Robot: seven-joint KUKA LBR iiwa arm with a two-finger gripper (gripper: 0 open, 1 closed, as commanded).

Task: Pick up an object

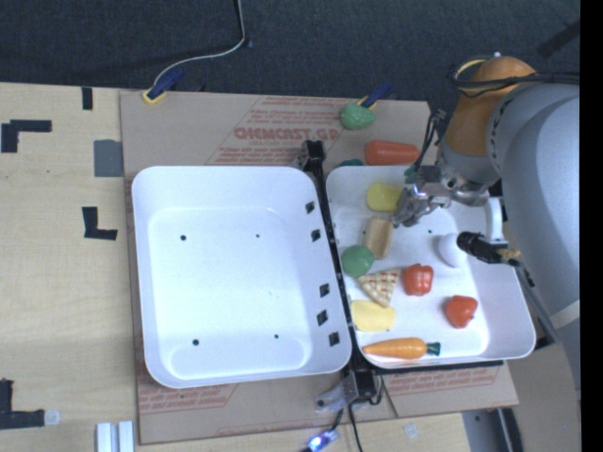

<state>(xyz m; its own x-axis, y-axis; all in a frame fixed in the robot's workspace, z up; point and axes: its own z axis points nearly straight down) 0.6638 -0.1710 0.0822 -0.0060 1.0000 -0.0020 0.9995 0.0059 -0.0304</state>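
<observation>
The right bin (504, 332) holds several toy foods: a yellow lemon-like piece (382, 196), a tan block (379, 237), a green ball (357, 259), a waffle-patterned wedge (379, 286), a red pepper (417, 279), a red strawberry-like piece (461, 310), a yellow piece (372, 316), a carrot (398, 348) and a white egg-like piece (447, 250). My gripper (411, 209) hangs over the upper middle of this bin, just right of the yellow lemon piece and above the tan block. I see nothing between its fingers.
The left bin (151, 215) lies beside the right one. A red-orange toy (391, 152) rests on the right bin's far rim, and a green toy (357, 115) lies on the cardboard behind it. A cable (212, 55) runs across the dark floor at the back.
</observation>
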